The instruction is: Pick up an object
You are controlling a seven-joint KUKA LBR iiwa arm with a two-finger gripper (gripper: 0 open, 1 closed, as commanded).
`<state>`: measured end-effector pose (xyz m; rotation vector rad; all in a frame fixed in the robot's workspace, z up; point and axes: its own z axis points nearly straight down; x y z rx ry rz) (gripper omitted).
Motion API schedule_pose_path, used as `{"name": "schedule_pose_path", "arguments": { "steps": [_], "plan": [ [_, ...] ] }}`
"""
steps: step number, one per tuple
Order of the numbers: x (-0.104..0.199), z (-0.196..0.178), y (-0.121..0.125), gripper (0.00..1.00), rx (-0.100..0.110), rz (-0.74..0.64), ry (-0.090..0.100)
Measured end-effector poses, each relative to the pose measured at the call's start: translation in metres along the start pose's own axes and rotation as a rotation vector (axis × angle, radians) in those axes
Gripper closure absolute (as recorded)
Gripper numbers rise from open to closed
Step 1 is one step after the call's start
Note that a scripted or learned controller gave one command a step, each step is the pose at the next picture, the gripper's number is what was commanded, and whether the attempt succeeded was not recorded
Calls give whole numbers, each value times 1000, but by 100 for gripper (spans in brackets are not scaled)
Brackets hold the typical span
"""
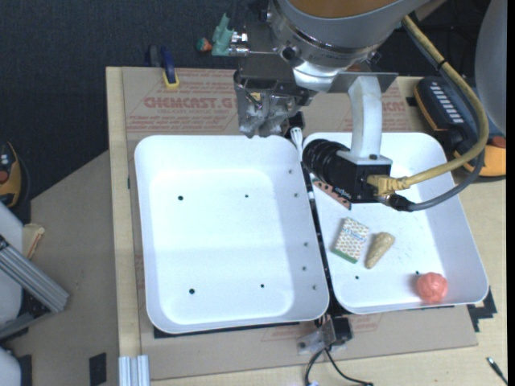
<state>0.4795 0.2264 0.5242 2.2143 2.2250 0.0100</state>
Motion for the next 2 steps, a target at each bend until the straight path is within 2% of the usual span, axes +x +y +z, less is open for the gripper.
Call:
{"name": "schedule_pose_path", "arguments": {
  "steps": [1,2],
  "plan": [
    [0,1,0,0,1,0,-1],
    [1,-10,0,100,-2,-1,1]
  ]
}}
